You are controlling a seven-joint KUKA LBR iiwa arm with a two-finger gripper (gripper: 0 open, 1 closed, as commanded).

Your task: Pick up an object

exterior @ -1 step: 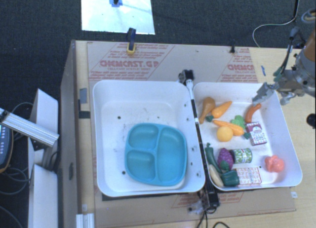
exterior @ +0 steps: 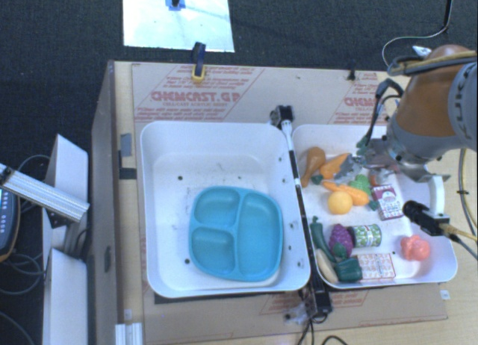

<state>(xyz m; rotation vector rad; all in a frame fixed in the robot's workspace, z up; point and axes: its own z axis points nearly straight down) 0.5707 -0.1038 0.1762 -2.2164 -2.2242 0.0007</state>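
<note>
The right bin (exterior: 441, 270) holds several toy foods. Among them are a brown pear (exterior: 312, 161), orange carrots (exterior: 336, 166), a yellow lemon (exterior: 340, 202), a purple bunch of grapes (exterior: 341, 239), a green can (exterior: 367, 235), a small red box (exterior: 386, 201) and a pink lump (exterior: 415, 247). My gripper (exterior: 363, 167) hangs low over the bin's far middle, right beside the carrots and a green piece (exterior: 361, 184). The arm's grey wrist hides the tips, and I see no object lifted off the bin floor.
The left bin (exterior: 172, 149) holds a blue divided plate (exterior: 236, 233). A banana (exterior: 325, 265), a green pepper (exterior: 347, 269) and a printed card (exterior: 376, 265) lie along the right bin's near wall. A black clamp (exterior: 284, 117) sits on the rim between the bins.
</note>
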